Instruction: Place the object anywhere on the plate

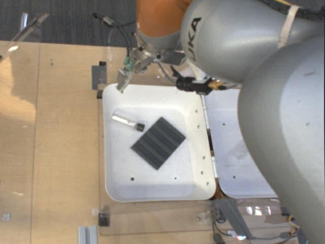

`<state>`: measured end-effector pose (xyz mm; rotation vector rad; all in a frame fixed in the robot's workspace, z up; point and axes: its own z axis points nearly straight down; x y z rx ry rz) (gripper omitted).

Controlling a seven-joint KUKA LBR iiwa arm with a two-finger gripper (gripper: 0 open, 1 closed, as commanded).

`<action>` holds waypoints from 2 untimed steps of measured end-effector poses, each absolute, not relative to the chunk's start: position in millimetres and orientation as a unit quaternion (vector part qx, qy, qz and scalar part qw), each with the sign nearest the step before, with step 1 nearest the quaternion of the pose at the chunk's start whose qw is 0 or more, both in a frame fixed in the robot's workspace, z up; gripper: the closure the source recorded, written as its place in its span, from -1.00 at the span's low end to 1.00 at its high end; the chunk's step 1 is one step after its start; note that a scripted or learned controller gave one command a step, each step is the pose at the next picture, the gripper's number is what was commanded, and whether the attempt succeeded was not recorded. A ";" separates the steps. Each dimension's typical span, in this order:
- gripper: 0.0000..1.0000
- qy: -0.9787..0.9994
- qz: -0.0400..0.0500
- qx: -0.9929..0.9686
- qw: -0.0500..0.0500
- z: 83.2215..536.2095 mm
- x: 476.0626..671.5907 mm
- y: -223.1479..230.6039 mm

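A dark grey ribbed square plate [158, 142] lies tilted in the middle of the left white bin [114, 182]. Just to its upper left, a small clear tube with a black cap [129, 122] lies on the bin floor, the cap end close to the plate's corner. My gripper [123, 80] hangs over the bin's back left corner, well apart from the tube and the plate. Nothing shows in its grasp.
The right white bin [238, 156] sits beside the left one and is largely covered by my grey arm. A small dark bracket [98, 76] stands on the bench just left of the gripper. Wooden bench surface [51, 136] stretches to the left.
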<state>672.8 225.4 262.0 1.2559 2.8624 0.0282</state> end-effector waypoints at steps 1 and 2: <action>-1.00 0.893 0.001 0.451 0.000 113.7 654.2 221.5; 1.00 0.892 0.005 0.451 0.003 128.2 657.4 221.7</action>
